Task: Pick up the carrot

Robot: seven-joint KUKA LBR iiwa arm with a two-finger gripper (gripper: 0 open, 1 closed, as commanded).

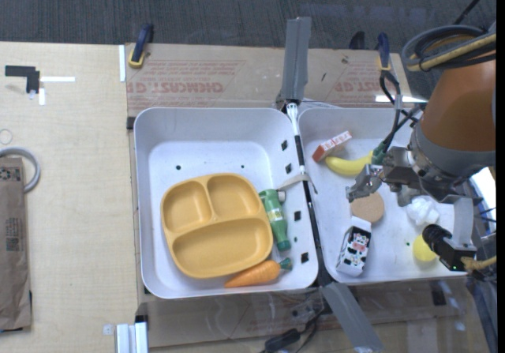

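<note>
The orange carrot (pixel 254 273) lies along the front wall of the left bin (pixel 150 185), just below the yellow plate's front rim, with its green top pointing right. My gripper (pixel 365 184) hangs over the middle of the right bin (pixel 387 272), well to the right of the carrot and across the divider. It is directly above a tan round disc (pixel 368 208). Nothing is seen held in it.
A yellow three-part plate (pixel 213 225) fills much of the left bin, and a green bottle (pixel 276 219) lies beside it near the carrot's top. The right bin holds a banana (pixel 347 165), a red labelled item (pixel 328 147), a black-and-white carton (pixel 355 249), a white lump (pixel 421 209) and a yellow ball (pixel 424 249).
</note>
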